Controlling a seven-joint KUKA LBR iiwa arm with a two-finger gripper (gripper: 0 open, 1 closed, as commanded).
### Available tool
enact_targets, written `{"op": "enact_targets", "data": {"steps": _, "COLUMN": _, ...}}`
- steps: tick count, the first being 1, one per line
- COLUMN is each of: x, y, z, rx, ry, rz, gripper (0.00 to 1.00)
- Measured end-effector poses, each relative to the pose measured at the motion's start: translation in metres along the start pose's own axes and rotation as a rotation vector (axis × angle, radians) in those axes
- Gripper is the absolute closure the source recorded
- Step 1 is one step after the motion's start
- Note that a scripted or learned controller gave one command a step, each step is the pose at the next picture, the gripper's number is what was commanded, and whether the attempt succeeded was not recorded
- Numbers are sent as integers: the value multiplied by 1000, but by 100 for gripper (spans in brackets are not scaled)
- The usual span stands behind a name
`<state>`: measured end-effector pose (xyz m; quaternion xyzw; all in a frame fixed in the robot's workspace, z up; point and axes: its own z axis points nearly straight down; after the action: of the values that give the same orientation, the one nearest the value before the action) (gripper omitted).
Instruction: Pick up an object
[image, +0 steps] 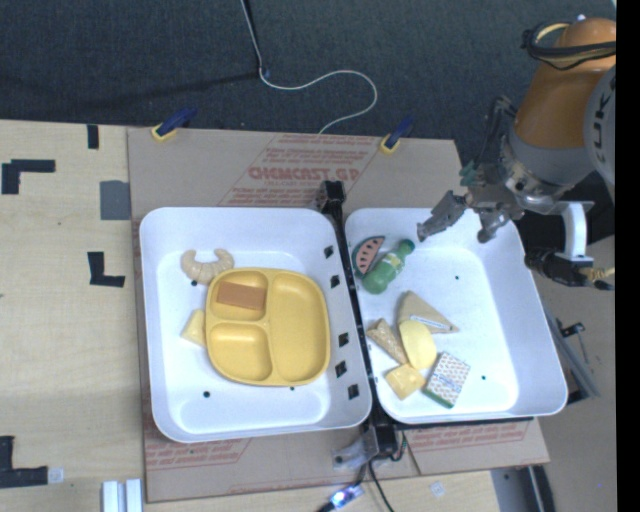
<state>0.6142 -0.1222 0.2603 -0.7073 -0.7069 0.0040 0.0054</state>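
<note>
**binwatcher:** what's your cam showing right now? where's the claw?

**me:** I've got the gripper (461, 226) up over the far edge of the right bin (520, 330), near its top right corner. The two fingers are spread wide apart, one (436, 222) pointing down-left and the other (492, 228) nearer the bin's right wall. Nothing sits between them, just bare white bin floor. The arm (560, 100) comes in from the right, orange band on top.

**binwatcher:** ok so what's there to grab?

**me:** All the loose stuff in my right bin sits toward its left side. A watermelon slice (368, 252) is up against the divider, with a green bottle (385, 270) touching it on the right, and that's the closest thing to the claw, though still apart from it. Lower down I see a pale wedge (428, 312), a yellow piece (419, 346) just under it, a tan chunk (385, 338) to its left, a small yellow cube (405, 380) and a patterned sponge-like block (448, 378) near the front edge.

**binwatcher:** and the left bin?

**me:** The left bin (165, 300) has a yellow divided plate (285, 335) with a brown slab (241, 295) in its top left compartment, a curved beige piece (203, 264) just behind the plate, and a little yellow wedge (193, 327) by its left rim
</note>
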Motion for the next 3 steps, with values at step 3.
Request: {"op": "enact_targets", "data": {"steps": 3, "x": 10, "y": -1, "z": 86, "rx": -7, "ry": -3, "rz": -2, "gripper": 0}}
